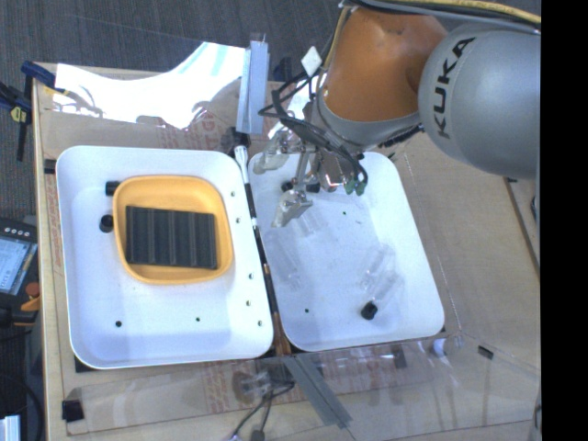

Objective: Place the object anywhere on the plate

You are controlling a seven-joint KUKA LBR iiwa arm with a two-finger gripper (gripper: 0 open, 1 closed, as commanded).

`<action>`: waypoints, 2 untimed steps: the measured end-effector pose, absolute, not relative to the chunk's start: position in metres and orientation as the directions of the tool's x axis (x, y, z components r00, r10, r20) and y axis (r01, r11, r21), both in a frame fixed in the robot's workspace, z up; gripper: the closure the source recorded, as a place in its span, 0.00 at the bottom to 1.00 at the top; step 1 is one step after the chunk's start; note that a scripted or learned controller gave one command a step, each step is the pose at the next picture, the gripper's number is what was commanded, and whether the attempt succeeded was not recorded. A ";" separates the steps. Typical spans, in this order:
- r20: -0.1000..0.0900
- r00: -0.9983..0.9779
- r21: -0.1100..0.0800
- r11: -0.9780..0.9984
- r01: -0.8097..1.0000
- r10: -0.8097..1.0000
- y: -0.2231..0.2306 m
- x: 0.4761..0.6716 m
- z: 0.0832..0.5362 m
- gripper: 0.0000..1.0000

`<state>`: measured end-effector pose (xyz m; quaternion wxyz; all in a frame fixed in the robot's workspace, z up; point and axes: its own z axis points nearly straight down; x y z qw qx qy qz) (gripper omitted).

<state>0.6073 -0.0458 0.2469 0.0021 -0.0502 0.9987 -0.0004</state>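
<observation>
gripper (296, 184) hangs over the right bin (413, 246) near its far left corner, probably searching; whether the claw is wide or narrow I cannot tell | small black object (368, 310) lies near the right bin's near edge, well apart | left bin (83, 329) carries the yellow plate (173, 230) with dark ribbed insert (172, 237)

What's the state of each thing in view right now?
Yellow rounded plate with dark ridged insert: flat in the left white bin, nothing on it.
Small black object: loose in the right white bin, ungrasped.
Pincer: above the right bin's far end, holding nothing visible.
</observation>
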 end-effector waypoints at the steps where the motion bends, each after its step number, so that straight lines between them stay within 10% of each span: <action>1: -0.004 -0.976 -0.002 0.976 -0.220 -0.220 -0.063 0.616 0.239 0.00; 2: 0.001 -0.981 0.000 0.981 -0.195 -0.195 -0.029 0.606 0.244 0.00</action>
